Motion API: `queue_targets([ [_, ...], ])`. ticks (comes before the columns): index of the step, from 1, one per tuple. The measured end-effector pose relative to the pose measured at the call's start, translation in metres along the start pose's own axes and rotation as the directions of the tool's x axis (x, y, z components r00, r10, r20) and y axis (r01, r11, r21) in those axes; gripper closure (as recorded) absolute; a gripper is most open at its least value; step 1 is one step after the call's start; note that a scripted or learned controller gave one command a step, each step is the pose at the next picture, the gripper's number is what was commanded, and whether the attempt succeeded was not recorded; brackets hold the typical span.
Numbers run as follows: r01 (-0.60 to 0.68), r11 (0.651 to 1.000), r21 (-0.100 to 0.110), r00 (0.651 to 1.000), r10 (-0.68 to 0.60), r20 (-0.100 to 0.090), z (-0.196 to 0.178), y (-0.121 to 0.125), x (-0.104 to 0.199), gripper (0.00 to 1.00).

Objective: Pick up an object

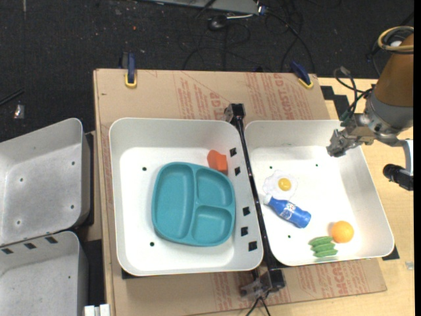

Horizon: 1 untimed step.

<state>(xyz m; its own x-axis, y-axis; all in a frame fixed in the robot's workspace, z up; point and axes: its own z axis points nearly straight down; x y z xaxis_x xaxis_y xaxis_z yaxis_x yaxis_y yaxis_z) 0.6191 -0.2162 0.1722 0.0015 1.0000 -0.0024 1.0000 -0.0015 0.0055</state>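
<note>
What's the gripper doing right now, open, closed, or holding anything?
Gripper: over the far right corner of the right bin, with nothing seen in its grasp; whether it is open or closed cannot be told.

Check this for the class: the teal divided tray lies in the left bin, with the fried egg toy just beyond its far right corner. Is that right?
One detail is wrong. The camera view shows the teal divided tray in the left bin, but the thing beyond its far right corner is a small orange block. The fried egg toy lies in the right bin.
</note>
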Motion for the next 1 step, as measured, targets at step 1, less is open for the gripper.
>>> queue_targets([
  [1,0.004,1.0,0.004,1.0,-0.004,-0.001,-0.0427,0.0075,-0.0014,1.0],
])
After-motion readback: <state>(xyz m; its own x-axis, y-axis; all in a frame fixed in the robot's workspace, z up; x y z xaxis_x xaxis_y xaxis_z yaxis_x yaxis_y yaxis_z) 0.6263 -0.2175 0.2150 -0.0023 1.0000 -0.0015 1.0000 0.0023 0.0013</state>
